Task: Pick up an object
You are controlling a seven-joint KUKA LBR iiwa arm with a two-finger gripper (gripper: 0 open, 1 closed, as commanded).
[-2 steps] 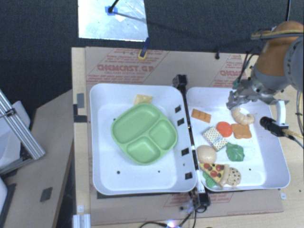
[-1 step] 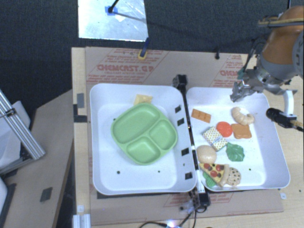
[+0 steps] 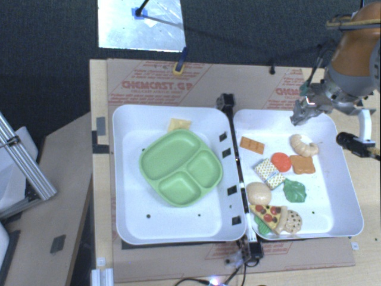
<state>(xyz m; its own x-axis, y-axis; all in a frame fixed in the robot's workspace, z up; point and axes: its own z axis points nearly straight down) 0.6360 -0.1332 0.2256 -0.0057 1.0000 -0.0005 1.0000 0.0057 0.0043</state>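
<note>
In the camera view, the gripper (image 3: 302, 113) hangs over the far edge of the right bin (image 3: 339, 159), and whether it is open or closed cannot be told from here; nothing shows in its grasp. The nearest candidate is the croissant (image 3: 303, 145), just toward the camera from the gripper and resting on the bin floor, its long axis running roughly left to right. Touching its near side is a brown toast slice (image 3: 302, 164), with a red tomato (image 3: 281, 161) just left of that, so a descent there would be crowded. An orange wafer (image 3: 252, 145) lies more apart to the left, an easier target by the look of it. Further toward the camera sit a checkered cracker (image 3: 269, 173), a green leaf (image 3: 294, 190), a beige bun (image 3: 258, 193), a pizza slice (image 3: 269, 214) and a cookie (image 3: 291, 221). The left bin (image 3: 128, 219) holds a green divided plate (image 3: 181, 167) and a yellow wedge (image 3: 178, 124).
</note>
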